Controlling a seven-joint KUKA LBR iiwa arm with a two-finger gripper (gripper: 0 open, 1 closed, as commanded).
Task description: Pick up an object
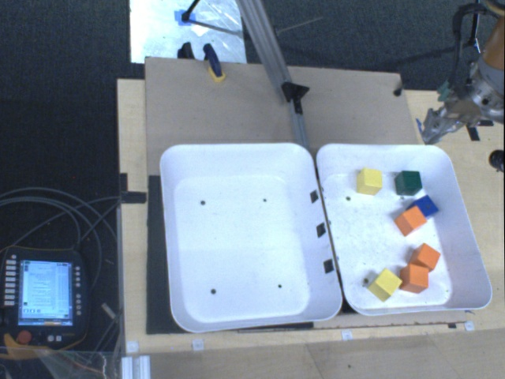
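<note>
At the near left edge, off the counter [260, 93], a handheld control pendant [41, 297] lies on the dark floor with its screen lit; the writing on it is too small to read. Two shallow white bins sit side by side on the counter. The left bin [177, 180] shows a bare white floor with a few small dark dots. The right bin [465, 243] holds seven blocks: in its near part a yellow block [385, 283] lies just left of an orange block [414, 278], which touches another orange block [426, 256] just beyond it; farther back an orange block [409, 220] touches a blue block [425, 206], and near the far wall stand a green block [408, 182] and, to its left, a yellow block [368, 181]. The tool [435, 126] hangs at the right, beyond the far right corner of the right bin and outside its rim, over the counter edge; whether its fingers are spread or pressed together cannot be told, and nothing is seen between them. The green block is the closest block to it, lying nearer the camera and a little left of the tool, well apart from it. No readable labels show on the blocks or bins.
</note>
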